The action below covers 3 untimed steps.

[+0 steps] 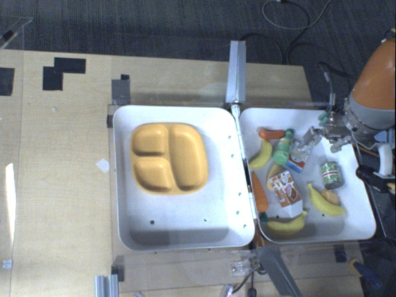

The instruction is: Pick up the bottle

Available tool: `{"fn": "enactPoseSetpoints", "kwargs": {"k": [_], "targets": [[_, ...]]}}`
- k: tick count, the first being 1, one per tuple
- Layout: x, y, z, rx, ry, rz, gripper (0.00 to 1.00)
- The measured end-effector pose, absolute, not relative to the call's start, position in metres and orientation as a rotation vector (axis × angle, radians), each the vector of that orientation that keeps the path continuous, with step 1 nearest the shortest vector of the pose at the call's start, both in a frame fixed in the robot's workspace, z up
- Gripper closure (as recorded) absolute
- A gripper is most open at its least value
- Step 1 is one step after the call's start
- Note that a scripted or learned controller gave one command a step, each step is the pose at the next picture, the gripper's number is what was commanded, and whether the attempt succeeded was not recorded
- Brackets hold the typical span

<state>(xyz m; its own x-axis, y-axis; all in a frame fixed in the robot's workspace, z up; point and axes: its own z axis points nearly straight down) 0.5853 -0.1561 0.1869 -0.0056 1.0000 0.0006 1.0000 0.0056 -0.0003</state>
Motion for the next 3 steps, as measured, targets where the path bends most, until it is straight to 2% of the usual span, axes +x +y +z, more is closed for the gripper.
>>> {"fn": "enactPoseSetpoints", "kwargs": {"k": [1, 2, 3], "targets": [[0.609, -0.150, 0.202, -2.309, -2.133, -0.002, 0.00], [0.642, -0.139, 0.099, -2.261, -2.202, -0.015, 0.00], [0.599, -0.158, 0.115, -2.270, -2.172, -0.001, 0.00]]}}
